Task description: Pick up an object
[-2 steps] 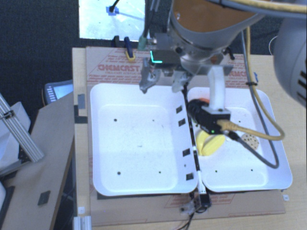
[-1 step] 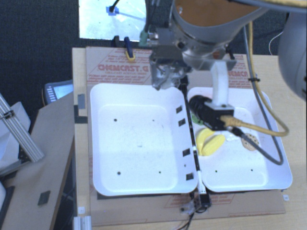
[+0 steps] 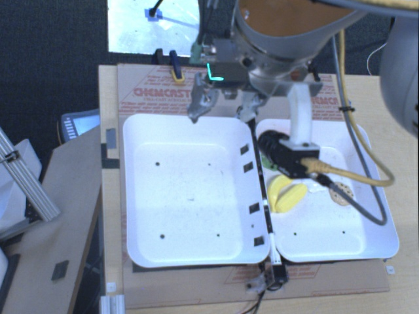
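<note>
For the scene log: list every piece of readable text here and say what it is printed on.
"CHEMCAST": red print, repeated, on the brown sheet under the two white bins, clearest along its far edge.
More red print on the sheet's near edge, below the bins: too small to read.
Small grey screen at the left: blurred, unreadable.

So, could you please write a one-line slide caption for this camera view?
Gripper with open jaws above the far edge of the left bin, while a yellow object lies in the right bin.
</note>
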You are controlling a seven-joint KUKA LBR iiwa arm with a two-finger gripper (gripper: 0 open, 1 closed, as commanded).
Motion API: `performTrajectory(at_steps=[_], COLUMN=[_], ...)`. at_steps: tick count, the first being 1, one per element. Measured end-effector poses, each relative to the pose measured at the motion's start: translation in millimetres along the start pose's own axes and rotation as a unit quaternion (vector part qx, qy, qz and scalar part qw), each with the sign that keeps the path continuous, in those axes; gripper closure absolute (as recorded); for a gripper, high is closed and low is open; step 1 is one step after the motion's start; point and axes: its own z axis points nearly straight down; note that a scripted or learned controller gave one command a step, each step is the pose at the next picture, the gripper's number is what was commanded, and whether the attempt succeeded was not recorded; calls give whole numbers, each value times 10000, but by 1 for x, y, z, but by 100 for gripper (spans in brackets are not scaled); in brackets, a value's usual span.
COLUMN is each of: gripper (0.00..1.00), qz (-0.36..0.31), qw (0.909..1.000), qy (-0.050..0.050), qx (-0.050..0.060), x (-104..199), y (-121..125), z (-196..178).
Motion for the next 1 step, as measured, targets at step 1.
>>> performTrajectory(at_steps=[1], gripper=[100], qz=[-23], qw=[10000], qy=[7], qx=[-13], x=[0], y=[0], z=[-11])
